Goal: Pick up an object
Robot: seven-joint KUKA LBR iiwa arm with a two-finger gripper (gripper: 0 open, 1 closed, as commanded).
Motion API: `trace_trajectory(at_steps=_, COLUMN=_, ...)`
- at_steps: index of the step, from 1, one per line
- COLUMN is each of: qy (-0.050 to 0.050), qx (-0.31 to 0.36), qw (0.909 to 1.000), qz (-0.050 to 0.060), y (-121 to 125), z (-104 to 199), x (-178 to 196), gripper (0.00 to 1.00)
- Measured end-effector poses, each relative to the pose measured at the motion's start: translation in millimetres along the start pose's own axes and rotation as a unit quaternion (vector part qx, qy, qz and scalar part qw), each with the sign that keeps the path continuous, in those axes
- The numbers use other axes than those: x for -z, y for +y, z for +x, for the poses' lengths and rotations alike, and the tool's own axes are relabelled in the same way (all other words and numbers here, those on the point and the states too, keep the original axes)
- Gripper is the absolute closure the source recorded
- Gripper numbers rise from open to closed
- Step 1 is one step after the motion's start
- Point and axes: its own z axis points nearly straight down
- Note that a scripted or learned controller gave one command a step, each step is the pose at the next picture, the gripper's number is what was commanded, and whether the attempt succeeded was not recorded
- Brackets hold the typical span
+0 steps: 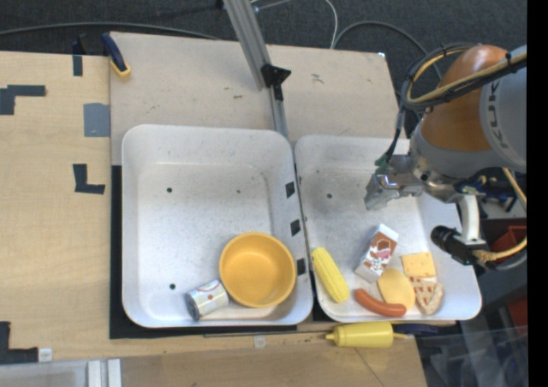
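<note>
My gripper (383,191) hangs over the right bin (342,171), above its middle right, with nothing seen between its fingers. Below it in that bin lie a small milk carton (378,253), a corn cob (330,274), a red sausage (379,303), a yellow potato-like piece (396,286), a cheese block (419,264) and a pizza slice (427,295). The left bin (171,171) holds a yellow bowl (256,269) and a small tin can (206,299) at its front.
A yellow mustard bottle (363,336) lies on the bench just in front of the right bin. A grey metal pole (244,17) slants up from between the bins. Cables loop behind the right bin. The arm's body fills the right side.
</note>
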Motion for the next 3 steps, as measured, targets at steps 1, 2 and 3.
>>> trace_trajectory(at_steps=1, qy=0.0, qx=0.001, qw=1.0, qz=0.0, y=5, z=3, x=62, gripper=1.0)
trace_trajectory(at_steps=2, qy=0.0, qx=0.0, qw=1.0, qz=0.002, y=5, z=3, x=80, gripper=1.0)
trace_trajectory(at_steps=3, qy=0.001, qx=0.003, qw=1.0, qz=0.004, y=1, z=63, x=63, gripper=1.0)
